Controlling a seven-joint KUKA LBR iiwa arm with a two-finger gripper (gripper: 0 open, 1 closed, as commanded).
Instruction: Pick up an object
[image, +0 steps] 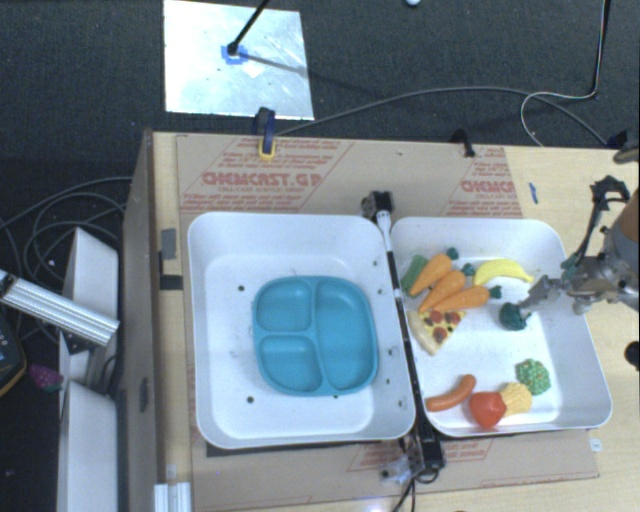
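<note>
Reaching in from the right, the gripper (527, 303) sits low inside the right bin (575, 250), its fingers just above and beside a small dark green broccoli piece (513, 318). Whether the fingers are apart or together cannot be told at this resolution; nothing is visibly clamped between them. The broccoli piece rests on the bin floor.

Right bin contents, working outward from that spot:
- yellow banana (503, 270), just up and left of the fingers
- two orange carrots (440, 278) with green tops, lying side by side at a slant, left of the banana
- pizza slice (437, 327) below the carrots, near the bin's left wall
- green bumpy vegetable (534, 376) toward the lower right
- corn piece (516, 398) touching a red tomato (487, 410) at the bin's front edge
- orange-red sausage (451, 392), curved, left of the tomato

Left bin (230, 240) holds a blue compartment tray (315, 335), three sections, lying flat near the centre.

Both bins sit side by side on brown printed cardboard (330, 165) covering the bench. Cables (50, 235) trail over dark carpet to the left.
</note>
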